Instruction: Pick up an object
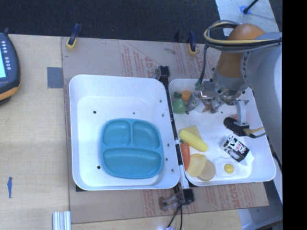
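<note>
The pincer (207, 101) (its state cannot be told) hangs over the far part of the right white bin (261, 172), near a green round object (179, 107).

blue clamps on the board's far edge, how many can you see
2: one blue clamp above the left bin's far left corner, one above the right bin. The arm may hide others.

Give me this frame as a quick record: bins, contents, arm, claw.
left bin: holds a blue divided plate
right bin: yellow corn cob, orange carrot, green item, black-and-white item, small yellow piece, tan rounded pieces
arm: over the right bin's far end
claw: low near the green item, nothing visibly between its fingers
</note>
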Tool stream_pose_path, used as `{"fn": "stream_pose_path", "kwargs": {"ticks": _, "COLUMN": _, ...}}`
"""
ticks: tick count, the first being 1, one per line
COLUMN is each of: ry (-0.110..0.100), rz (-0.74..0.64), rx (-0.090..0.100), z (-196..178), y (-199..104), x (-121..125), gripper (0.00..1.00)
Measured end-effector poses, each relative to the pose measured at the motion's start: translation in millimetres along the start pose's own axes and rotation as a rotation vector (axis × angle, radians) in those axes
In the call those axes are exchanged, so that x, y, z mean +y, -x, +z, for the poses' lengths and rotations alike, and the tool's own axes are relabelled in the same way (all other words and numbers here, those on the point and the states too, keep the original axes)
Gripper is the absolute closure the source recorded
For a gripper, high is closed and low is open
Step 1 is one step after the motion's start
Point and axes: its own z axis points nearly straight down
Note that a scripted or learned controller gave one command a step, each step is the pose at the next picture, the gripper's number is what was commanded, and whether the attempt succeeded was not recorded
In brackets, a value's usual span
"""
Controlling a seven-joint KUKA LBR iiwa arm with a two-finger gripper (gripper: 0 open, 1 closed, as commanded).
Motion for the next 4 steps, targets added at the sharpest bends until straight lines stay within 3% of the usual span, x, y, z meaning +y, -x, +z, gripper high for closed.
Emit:
{"fn": "stream_pose_path", "kwargs": {"ticks": 1, "ry": 0.038, "rz": -0.011, "rx": 0.007, "z": 2.2, "y": -5.4, "x": -92.2, "gripper": 0.00}}
{"fn": "stream_pose_path", "kwargs": {"ticks": 2, "ry": 0.046, "rz": -0.014, "rx": 0.007, "z": -0.2, "y": -4.7, "x": -16.1, "gripper": 0.00}}
{"fn": "stream_pose_path", "kwargs": {"ticks": 3, "ry": 0.062, "rz": -0.016, "rx": 0.002, "z": -113.4, "y": 17.0, "x": 7.7, "gripper": 0.00}}
{"fn": "stream_pose_path", "kwargs": {"ticks": 4, "ry": 0.042, "rz": -0.010, "rx": 0.005, "z": -46.7, "y": 61.8, "x": -22.2, "gripper": 0.00}}
